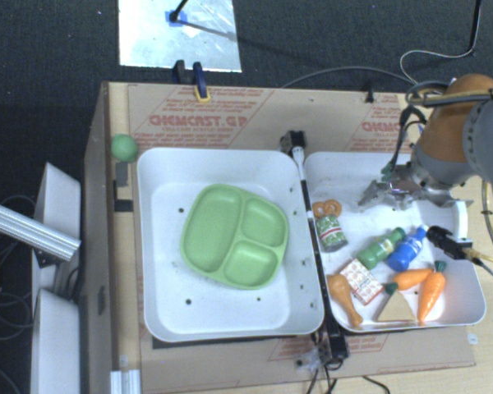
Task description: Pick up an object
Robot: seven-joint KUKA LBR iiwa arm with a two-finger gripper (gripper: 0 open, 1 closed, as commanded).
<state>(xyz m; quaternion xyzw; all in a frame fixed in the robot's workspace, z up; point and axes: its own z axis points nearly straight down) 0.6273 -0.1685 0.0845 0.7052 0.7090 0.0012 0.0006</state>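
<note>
Green bottle (380,248) lies below-left of the gripper (392,194) — long axis slanting up-right; gripper spread wide, empty.

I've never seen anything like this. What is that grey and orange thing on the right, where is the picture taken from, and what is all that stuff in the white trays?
One camera fixed above the bench looks down at a slant. The grey robot arm with an orange band reaches in from the right; its metal two-finger gripper hangs over the right white bin. Nothing shows between its fingers. That bin holds toy food: a brown pretzel, a small green-labelled can, a green bottle, a blue bottle, two orange carrots, a red-patterned packet and a tan wedge. The left white bin holds a green divided plate.
</note>
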